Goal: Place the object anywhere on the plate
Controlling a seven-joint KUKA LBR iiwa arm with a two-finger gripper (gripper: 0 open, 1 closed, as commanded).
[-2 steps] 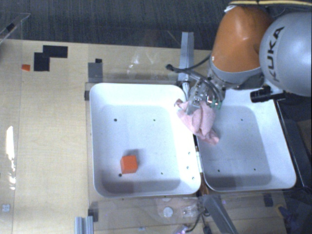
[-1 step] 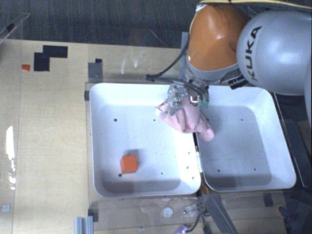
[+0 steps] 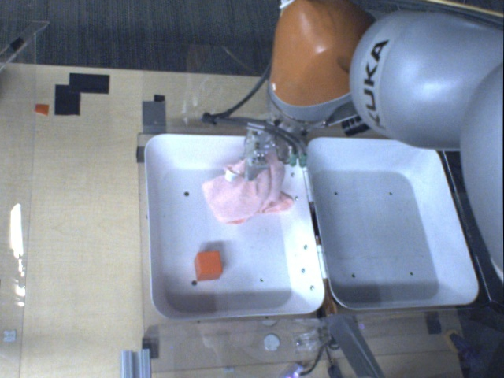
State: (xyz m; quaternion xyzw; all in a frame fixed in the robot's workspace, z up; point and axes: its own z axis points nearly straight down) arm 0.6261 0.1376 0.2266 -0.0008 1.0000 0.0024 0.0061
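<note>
Pink cloth (image 3: 242,197), crumpled, lies in upper-mid part of left bin (image 3: 157,211), toward the bin's right wall. Its top edge looks drawn up to a peak at approx the pincer (image 3: 258,164), which sits directly over/against that edge; metal fingers point down into the cloth. Cannot tell whether fingers are apart or closed on fabric – too small & cluttered at that spot.

Orange block (image 3: 209,265) rests flat on floor of same bin, lower left of the cloth, well apart from it.

Right bin (image 3: 441,227) stands just beside the left one, walls touching along the middle.

Arm (image 3: 417,69) enters from right, orange band above wrist, "KUKA" lettering visible; black cable runs off wrist to the left.

Counter (image 3: 79,211) is light wood; black squares & a small orange marker near its upper left corner
</note>
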